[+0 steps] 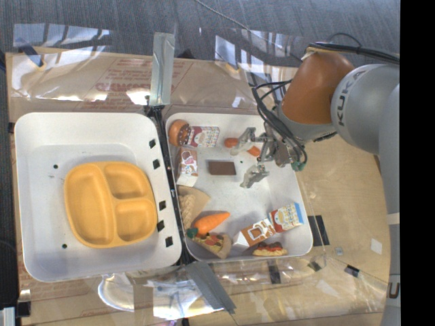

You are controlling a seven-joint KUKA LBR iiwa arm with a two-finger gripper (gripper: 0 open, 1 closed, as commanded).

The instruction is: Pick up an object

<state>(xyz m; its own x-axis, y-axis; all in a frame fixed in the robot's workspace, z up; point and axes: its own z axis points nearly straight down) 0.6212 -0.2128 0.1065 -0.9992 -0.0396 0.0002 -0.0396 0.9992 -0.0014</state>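
My gripper point(251, 157) hangs over the upper right part of the right bin point(299, 189), open, with one finger point(246, 139) toward the back and the other point(255, 176) toward the front. Bare bin floor shows in the gap. A small orange-red toy point(233, 142) lies just left of the back finger. A brown bar point(221, 168) lies flat just left of the gripper, apart from it. An orange carrot point(211, 220) lies near the bin's front, well clear of the fingers.
The right bin also holds a pink packet point(202, 136) beside an orange ball point(177, 132), a small pack point(188, 166), two little cartons point(287, 216) point(257, 232) and a hot dog point(270, 249). The left bin point(34, 141) carries a yellow divided tray point(109, 202).
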